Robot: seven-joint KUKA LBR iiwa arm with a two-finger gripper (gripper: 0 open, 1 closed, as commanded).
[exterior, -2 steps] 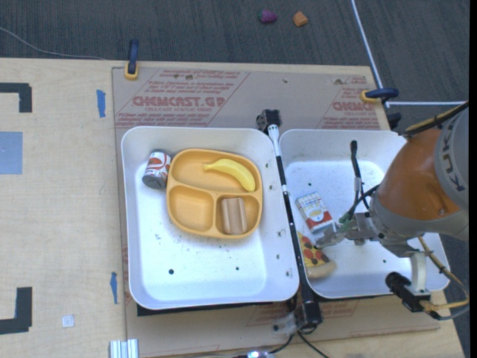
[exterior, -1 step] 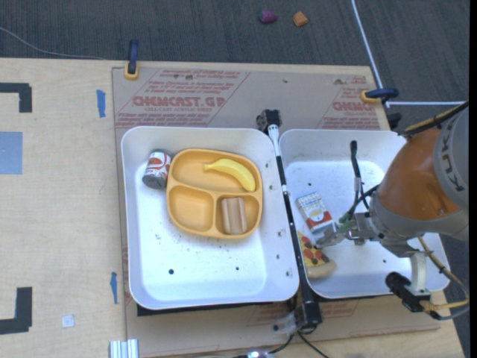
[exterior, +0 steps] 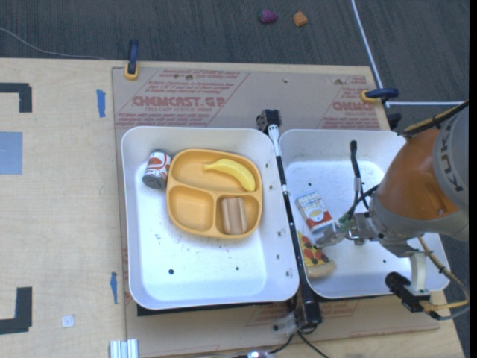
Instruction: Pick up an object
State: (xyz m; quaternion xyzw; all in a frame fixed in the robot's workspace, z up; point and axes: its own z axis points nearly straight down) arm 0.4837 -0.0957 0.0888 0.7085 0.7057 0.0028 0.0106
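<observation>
In the right bin [exterior: 328,162], a small white and red carton [exterior: 312,206] lies near the left wall. Below it are a toy pizza slice [exterior: 311,253] and a tan, bread-like piece [exterior: 322,270]. My gripper [exterior: 333,233] is low in this bin, just right of the carton's lower end and above the pizza slice. The orange-banded wrist [exterior: 417,185] hides the bin's right part. Whether the gripper touches the carton is unclear.
The left bin [exterior: 209,267] holds a yellow divided plate [exterior: 186,203] with a banana [exterior: 232,172] and a brown cylinder [exterior: 233,215] in its compartments. A small can [exterior: 156,169] lies beside the plate's left edge. A black cable [exterior: 355,166] hangs over the right bin.
</observation>
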